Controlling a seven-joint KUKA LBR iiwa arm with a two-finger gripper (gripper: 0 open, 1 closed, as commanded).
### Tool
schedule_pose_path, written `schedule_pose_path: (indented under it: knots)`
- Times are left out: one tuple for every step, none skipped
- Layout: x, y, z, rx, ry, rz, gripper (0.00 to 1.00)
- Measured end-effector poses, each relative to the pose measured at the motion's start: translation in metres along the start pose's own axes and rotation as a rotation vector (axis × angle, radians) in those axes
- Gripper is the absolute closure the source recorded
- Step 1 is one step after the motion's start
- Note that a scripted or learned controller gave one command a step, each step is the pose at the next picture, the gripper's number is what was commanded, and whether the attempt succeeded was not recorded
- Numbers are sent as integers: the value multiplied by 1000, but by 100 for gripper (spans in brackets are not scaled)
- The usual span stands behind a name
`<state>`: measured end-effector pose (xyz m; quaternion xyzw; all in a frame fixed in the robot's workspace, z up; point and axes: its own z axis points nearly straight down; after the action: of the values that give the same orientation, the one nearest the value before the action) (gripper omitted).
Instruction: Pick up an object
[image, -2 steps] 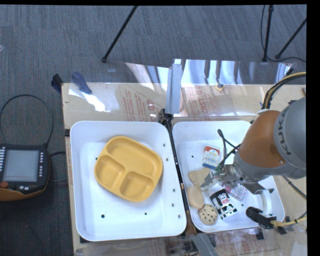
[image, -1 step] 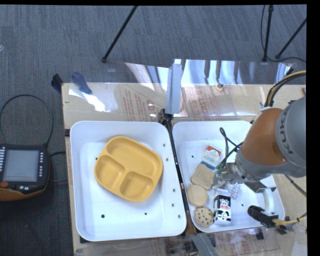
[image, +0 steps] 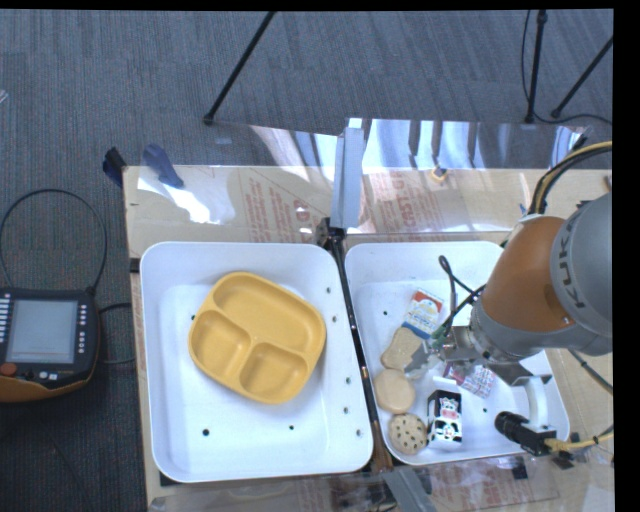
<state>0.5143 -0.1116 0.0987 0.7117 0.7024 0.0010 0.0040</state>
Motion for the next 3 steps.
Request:
schedule_pose_path:
  knots:
    - [17,100,7,-6,1,-15,0]
    - [27,100,7,-4,-1,-12,0]
    - [28,130,8,-1,2,-14,0]
